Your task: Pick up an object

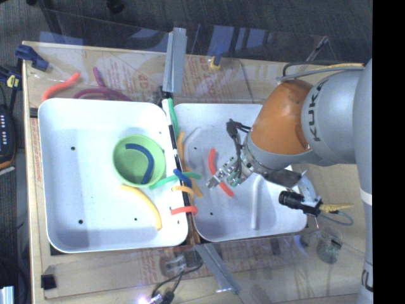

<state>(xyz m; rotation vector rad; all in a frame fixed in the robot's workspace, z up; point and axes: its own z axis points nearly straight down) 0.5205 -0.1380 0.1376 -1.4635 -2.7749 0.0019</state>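
My gripper (220,178) hangs low over the left part of the right bin (278,227), under the arm's orange band. A thin red strip (212,160) lies on the bin floor. It runs under the gripper, and its lower end shows just below the gripper. Whether the strip is gripped cannot be made out. In the left bin (69,208) a green bowl (134,163) holds a blue curved strip (147,159). A yellow strip (147,202) lies in front of the bowl.
Several coloured strips (183,185), green, blue, orange and red, are draped across the wall between the bins. An orange strip (180,141) lies by that wall. Red and purple cords (95,92) lie on the bench behind the left bin.
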